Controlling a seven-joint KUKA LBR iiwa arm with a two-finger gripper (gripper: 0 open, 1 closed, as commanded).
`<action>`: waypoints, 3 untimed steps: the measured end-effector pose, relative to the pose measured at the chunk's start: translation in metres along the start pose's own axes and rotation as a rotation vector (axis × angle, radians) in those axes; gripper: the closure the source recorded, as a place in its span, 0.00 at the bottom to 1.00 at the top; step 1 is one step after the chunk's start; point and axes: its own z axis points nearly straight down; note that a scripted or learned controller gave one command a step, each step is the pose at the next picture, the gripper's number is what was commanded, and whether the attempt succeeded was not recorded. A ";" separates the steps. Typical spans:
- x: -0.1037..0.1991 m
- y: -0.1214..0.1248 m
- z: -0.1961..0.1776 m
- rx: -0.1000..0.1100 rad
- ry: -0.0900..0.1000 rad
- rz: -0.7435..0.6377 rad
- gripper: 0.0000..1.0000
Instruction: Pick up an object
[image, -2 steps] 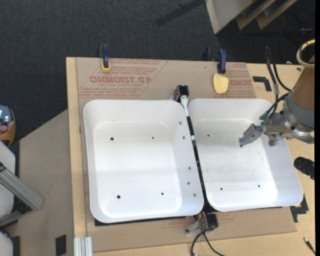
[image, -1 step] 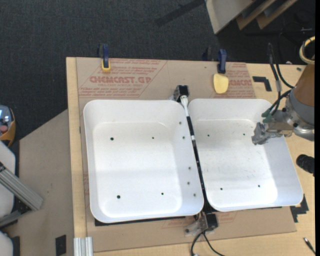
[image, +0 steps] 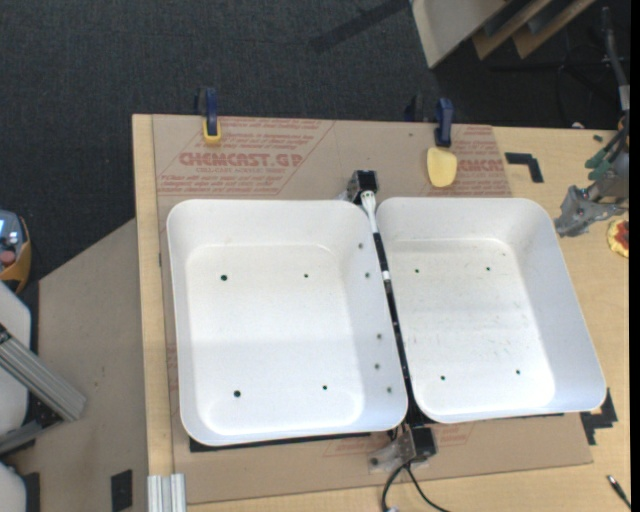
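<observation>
Two shallow white bins lie side by side on a brown board. The left bin (image: 200, 330) and the right bin (image: 560, 300) both show bare white floors marked with small dark dots. A small yellow object (image: 442, 166) rests on the board just behind the right bin's far edge. At the far right, beside the right bin, stands a small grey metallic piece (image: 585, 208); I cannot tell what it is.
Two blue clamps (image: 208, 103) (image: 443, 110) hold the board's far edge. A black strip (image: 385, 290) runs between the bins, with a cable (image: 405, 480) at its near end. Cardboard and wood (image: 500, 30) lie at the top right.
</observation>
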 end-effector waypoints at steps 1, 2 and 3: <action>0.069 0.012 0.048 0.019 0.010 -0.007 1.00; -0.030 0.021 -0.022 0.004 -0.002 0.008 1.00; 0.018 0.015 0.036 0.020 0.009 -0.004 1.00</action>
